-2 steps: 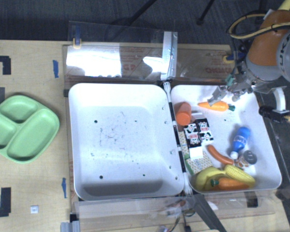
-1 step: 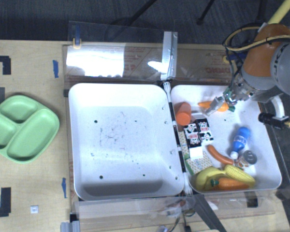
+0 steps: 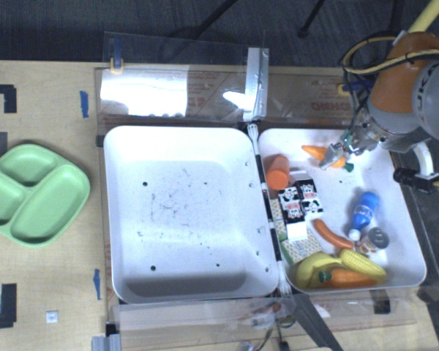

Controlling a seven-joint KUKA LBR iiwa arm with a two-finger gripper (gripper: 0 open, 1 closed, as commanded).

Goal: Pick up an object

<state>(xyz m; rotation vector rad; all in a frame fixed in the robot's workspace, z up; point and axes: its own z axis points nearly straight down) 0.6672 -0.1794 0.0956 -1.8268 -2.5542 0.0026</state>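
Because the claw hangs low at the right bin's twelve o'clock, right over a carrot, it seems poised to grasp, though its spread I cannot tell.

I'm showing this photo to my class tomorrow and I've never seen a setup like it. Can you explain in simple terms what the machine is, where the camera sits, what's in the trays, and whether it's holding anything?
The machine is a robot arm, grey with an orange band, reaching in from the right. Its tip is a two-finger gripper for picking things up. The one camera is fixed above the bench and looks down at a slant.

Two shallow white trays sit side by side. The left bin shows a scuffed floor. The right bin holds toy items: an orange cup, a black-and-white patterned box, a blue bottle, a toy carrot, and a pile of toy food at the near edge. A green divided plate lies on the bench to the left.

The gripper is low over the far corner of the right bin, next to the carrot. I can't tell whether it grips anything.
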